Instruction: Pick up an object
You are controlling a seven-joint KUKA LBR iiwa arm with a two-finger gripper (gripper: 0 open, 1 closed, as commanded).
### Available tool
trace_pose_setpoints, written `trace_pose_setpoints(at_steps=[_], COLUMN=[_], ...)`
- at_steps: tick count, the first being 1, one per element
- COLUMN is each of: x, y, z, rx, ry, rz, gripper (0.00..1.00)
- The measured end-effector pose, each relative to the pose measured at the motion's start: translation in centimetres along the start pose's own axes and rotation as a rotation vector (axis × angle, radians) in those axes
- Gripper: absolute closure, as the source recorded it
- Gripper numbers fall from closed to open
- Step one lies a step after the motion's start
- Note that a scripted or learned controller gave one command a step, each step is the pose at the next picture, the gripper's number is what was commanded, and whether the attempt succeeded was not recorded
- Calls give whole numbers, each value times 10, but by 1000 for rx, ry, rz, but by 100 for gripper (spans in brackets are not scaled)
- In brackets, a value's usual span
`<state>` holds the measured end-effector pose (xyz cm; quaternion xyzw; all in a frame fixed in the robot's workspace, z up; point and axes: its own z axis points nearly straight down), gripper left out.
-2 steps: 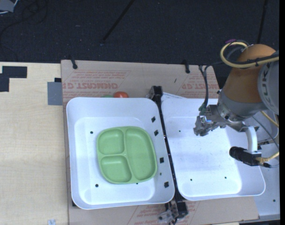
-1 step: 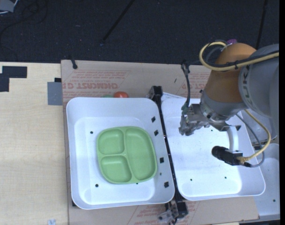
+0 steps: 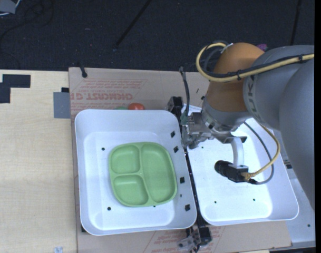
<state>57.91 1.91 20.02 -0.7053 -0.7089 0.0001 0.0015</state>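
Observation:
A light green plate [image 3: 143,173] with three compartments lies flat in the middle of the left bin [image 3: 91,141]. The arm's orange band [image 3: 231,83] hangs over the right bin [image 3: 255,207]. Below the band, my gripper [image 3: 191,135] points down at the right bin's left edge, close to the divide between the two bins. It stands up and to the right of the plate, apart from it. I see nothing held in it.
A small red and green thing [image 3: 133,107] lies on the cardboard just behind the left bin's far rim. A yellow cable with a black plug [image 3: 230,171] loops from the arm over the right bin's floor.

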Motion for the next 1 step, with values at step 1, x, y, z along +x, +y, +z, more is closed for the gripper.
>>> trace_pose_setpoints(at_steps=[1], x=[55], y=[4], z=[-19], rx=[-1], ry=[-1], rz=[1], gripper=[100])
